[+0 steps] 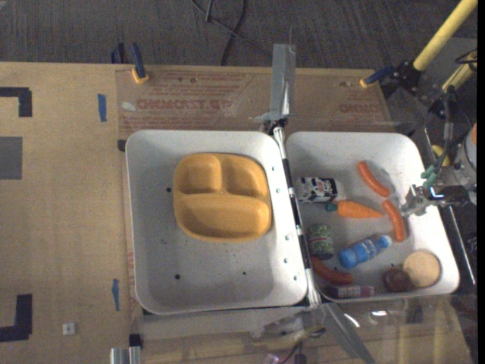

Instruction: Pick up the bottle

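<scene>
— Where's the bottle (364,251)?

— In the right bin (345,144), lying on its side toward the near edge. Blue body, white cap end pointing up and to the right, toward a sausage (395,221). Nothing is touching it from above.

— What's around it?

— A small round green-banded can (320,240) just to its left, a red sausage-shaped piece (331,272) below that, and a pinkish flat packet (350,290) along the near wall. To its right sit a dark reddish ball (396,280) and a tan round bun (422,268), side by side in the corner. Above it lies a carrot (358,211), tip pointing right, with a little black-and-white milk carton (316,189) beside the divider. Another orange sausage (373,179) lies farther back.

— And the gripper (419,200)?

— At the right bin's right rim, level with the carrot, well apart from the bottle. Whether it's spread or closed, I cannot tell from here; it's small and blurred.

— The left bin (151,279)?

— It holds a yellow divided plate (222,196), three compartments, sitting toward the back middle.
</scene>
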